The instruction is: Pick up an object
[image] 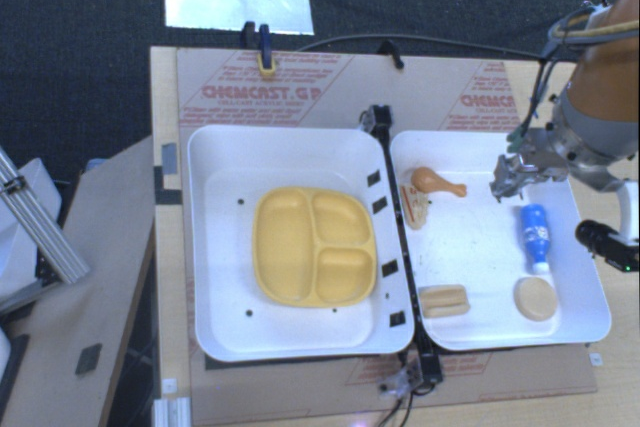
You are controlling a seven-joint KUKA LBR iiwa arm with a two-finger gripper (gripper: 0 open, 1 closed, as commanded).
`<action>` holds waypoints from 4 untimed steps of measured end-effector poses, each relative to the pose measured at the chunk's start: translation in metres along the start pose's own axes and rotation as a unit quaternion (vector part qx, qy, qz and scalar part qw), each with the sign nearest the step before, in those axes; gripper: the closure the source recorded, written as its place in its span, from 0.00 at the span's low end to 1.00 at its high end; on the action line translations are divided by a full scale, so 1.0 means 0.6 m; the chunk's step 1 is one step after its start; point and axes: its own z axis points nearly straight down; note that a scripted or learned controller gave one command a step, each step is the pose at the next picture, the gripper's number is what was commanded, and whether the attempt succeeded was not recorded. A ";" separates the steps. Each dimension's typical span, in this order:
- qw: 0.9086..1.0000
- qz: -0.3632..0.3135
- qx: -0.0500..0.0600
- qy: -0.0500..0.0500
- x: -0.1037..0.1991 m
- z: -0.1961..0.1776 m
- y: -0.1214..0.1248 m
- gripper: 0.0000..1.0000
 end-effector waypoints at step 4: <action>1.000 0.001 0.000 0.001 0.328 0.041 0.110 1.00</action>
